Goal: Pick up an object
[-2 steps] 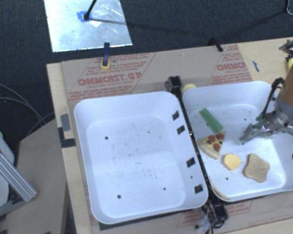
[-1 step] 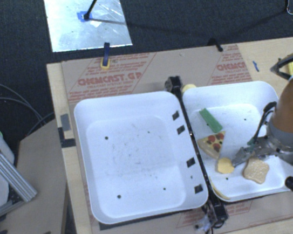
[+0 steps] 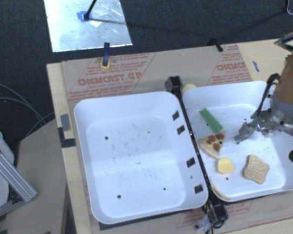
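Observation:
The right bin (image 3: 225, 94) holds a green stick-shaped piece (image 3: 210, 120), a toy pizza slice (image 3: 213, 144), a small yellow cheese-like block (image 3: 225, 165) and a tan cookie-like piece (image 3: 256, 169). My gripper (image 3: 244, 132) hangs over the middle of that bin, reaching in from the right, to the right of the pizza slice and above the tan piece. I see nothing between its fingers.
The left bin (image 3: 86, 150) lies beside the right one, with a black divider strip (image 3: 188, 134) between them. A small yellow object (image 3: 188, 88) sits just behind the right bin's rim. The cardboard sheet (image 3: 144, 67) lies under both bins.

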